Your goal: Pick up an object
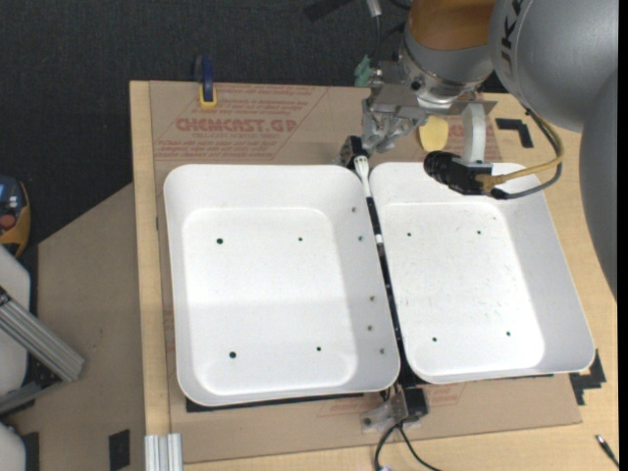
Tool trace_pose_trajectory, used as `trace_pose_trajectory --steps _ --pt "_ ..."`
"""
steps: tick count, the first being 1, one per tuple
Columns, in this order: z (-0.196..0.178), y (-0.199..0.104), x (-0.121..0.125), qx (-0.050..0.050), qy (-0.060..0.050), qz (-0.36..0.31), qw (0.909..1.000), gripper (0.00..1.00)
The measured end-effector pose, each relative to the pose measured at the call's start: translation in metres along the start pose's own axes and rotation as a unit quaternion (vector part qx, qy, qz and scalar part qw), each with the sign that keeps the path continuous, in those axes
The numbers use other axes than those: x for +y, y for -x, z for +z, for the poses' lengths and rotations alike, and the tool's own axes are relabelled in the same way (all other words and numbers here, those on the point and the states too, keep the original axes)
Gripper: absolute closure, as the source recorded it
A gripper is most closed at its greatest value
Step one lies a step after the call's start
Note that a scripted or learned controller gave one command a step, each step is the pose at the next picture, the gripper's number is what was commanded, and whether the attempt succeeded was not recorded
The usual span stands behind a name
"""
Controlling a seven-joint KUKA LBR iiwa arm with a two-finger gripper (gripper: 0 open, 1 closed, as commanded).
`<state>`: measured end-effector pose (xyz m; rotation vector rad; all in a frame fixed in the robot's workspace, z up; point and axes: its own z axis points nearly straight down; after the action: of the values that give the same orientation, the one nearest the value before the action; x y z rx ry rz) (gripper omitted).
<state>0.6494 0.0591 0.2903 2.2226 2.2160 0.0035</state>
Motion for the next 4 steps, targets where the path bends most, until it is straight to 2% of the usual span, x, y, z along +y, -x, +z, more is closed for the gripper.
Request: trace_pose_trajectory --steps 1,2,3,4 --pt "-0.018 0.001 -0.019 0.001 -0.002 -0.001 1.0000 1.00" --pt "-0.035 0.021 -0.051 0.000 -0.003 0.000 1.0000 1.00" --pt "-0.052 0.028 -0.074 0.001 -0.003 -0.001 1.0000 1.00" --pt "0.006 -0.075 -0.060 0.001 -0.005 -0.006 1.0000 1.00"
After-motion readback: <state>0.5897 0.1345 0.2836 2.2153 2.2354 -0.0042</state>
